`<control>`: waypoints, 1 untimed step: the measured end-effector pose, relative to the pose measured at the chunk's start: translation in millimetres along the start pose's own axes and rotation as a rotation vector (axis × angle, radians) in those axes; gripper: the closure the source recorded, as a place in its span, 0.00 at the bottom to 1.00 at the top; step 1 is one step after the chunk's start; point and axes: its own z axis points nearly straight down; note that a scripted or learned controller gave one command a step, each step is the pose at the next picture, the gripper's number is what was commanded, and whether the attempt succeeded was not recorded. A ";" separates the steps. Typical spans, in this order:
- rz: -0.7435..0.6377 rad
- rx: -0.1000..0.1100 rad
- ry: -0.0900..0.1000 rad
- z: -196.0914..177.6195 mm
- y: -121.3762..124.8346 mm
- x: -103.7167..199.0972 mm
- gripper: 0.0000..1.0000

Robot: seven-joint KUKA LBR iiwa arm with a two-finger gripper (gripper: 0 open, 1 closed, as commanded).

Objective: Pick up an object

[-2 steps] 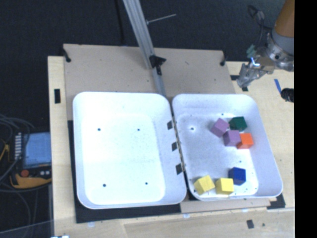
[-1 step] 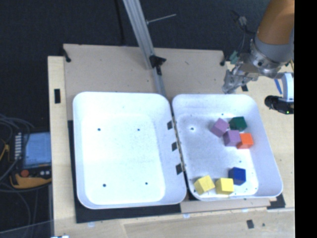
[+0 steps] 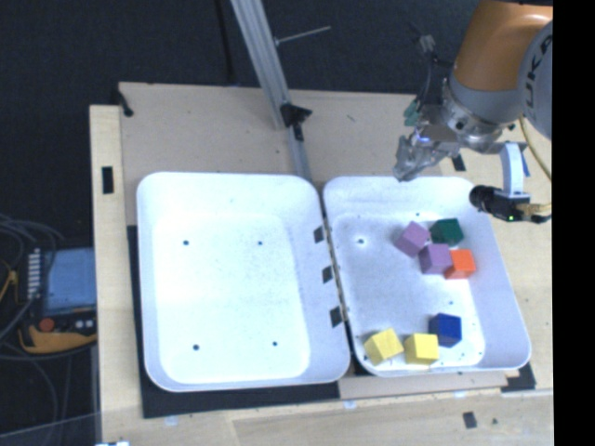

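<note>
Hovering at the twelve o'clock rim of the right bin (image 3: 483, 347), the gripper (image 3: 410, 168) hangs from the grey and orange arm (image 3: 497, 45) with nothing between its fingers; whether they are spread or closed I cannot tell. Every candidate lies in that bin. A tight cluster sits toward two o'clock of its floor: a purple cube (image 3: 412, 238), a second purple cube (image 3: 435, 257) touching it, a green cube (image 3: 447, 230) and an orange cube (image 3: 461, 264) pressed alongside. Down at six o'clock rest two yellow cubes (image 3: 383, 346) (image 3: 422, 347) side by side, with a blue cube (image 3: 446, 328) just beside them. The left bin (image 3: 153, 249) holds no blocks. Judging by its stance, the gripper is poised high to descend, likely onto the nearby cluster, though crowding there may foul a clean grip.
</note>
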 end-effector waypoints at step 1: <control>-0.002 0.001 0.001 13.3 -11.3 60.0 1.00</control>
